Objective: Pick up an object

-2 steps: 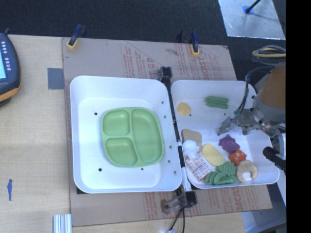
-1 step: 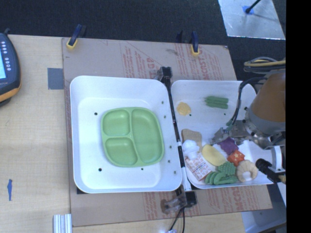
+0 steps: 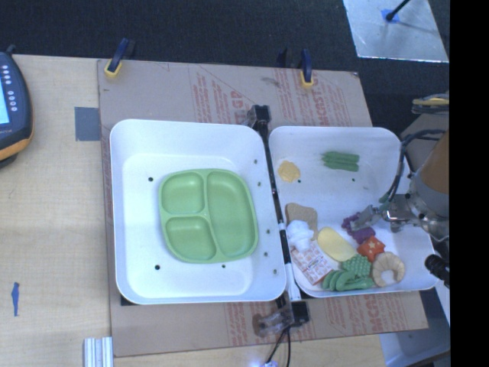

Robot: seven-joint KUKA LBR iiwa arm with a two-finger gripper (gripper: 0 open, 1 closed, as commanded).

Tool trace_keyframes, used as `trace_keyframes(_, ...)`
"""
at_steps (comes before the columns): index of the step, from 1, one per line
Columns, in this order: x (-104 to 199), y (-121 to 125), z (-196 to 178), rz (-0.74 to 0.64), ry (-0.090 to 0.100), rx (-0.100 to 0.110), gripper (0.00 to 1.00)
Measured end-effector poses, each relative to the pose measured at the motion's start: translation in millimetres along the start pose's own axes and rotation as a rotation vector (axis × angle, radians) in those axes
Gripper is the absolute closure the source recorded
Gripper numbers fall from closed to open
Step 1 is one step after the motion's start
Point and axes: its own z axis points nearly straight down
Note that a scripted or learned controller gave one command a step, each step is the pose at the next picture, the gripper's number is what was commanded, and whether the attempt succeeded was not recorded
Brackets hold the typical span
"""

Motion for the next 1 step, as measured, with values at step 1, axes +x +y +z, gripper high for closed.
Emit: trace_keyframes(1, 3.0, 67.3, 0.5, -0.007, 0.001, -0.006, 0.0)
